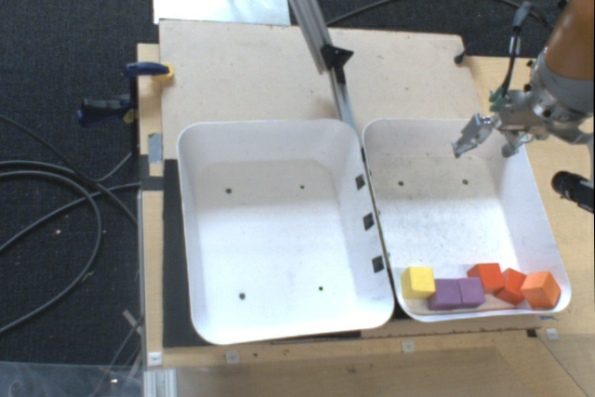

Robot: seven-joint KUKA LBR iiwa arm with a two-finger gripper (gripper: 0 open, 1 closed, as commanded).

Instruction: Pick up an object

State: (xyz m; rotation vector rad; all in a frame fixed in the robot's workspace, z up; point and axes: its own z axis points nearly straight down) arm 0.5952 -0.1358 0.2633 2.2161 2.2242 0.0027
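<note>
Purple block [456, 293] lengthwise left-right, beside yellow cube [418, 282]

no writing could be read anywhere: no words, labels, brands or numbers stood on either white bin [279, 144], on the coloured blocks [483, 285] or on the bench board [242, 70]. small black marks on the bins' shared edge stayed illegible.

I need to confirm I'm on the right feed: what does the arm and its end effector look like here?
The arm is grey with an orange band above the wrist. The end effector is grey metal with two slim fingers, and a thin dark cable with a small green spot runs down beside the wrist.
</note>
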